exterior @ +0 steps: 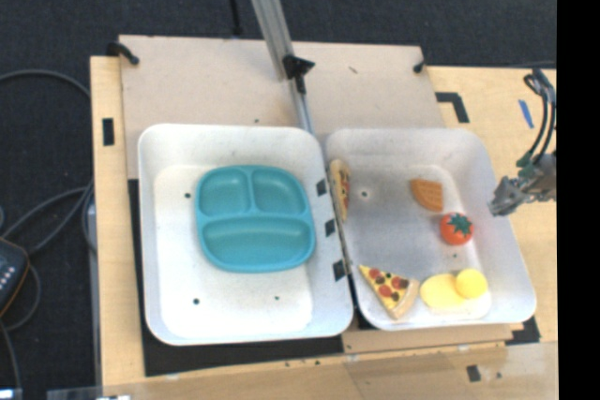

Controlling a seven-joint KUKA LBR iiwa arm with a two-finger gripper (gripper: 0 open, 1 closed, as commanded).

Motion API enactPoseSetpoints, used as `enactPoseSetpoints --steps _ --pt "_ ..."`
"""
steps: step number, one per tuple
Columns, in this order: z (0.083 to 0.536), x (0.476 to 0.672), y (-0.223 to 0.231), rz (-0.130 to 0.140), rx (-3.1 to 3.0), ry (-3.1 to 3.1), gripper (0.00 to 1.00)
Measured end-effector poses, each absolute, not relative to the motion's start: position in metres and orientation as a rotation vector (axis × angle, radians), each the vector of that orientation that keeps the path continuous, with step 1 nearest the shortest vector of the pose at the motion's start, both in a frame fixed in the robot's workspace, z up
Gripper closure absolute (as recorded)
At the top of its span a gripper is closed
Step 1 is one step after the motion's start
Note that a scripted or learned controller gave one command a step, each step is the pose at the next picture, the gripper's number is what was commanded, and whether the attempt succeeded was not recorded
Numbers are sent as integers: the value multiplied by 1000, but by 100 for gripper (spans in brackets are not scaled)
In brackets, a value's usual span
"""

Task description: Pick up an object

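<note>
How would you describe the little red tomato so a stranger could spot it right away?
Look in the right white bin, near its right wall. The tomato sits below the orange piece and above the yellow toy. It's the only red round item with a green top.

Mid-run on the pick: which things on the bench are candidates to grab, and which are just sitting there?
Candidates, all in the right bin:
tomato
pizza slice
yellow lemon pieces
orange-brown piece
long piece against the left wall
The gripper is at that bin's right rim.

Just lying about:
blue divided plate in the left bin
</note>
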State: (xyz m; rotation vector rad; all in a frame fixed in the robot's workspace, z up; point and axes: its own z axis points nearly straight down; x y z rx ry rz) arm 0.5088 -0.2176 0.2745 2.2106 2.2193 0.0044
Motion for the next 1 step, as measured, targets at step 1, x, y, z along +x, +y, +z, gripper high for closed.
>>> enactPoseSetpoints --steps 1 --pt "279 522 -174 5 2210 2227 100"
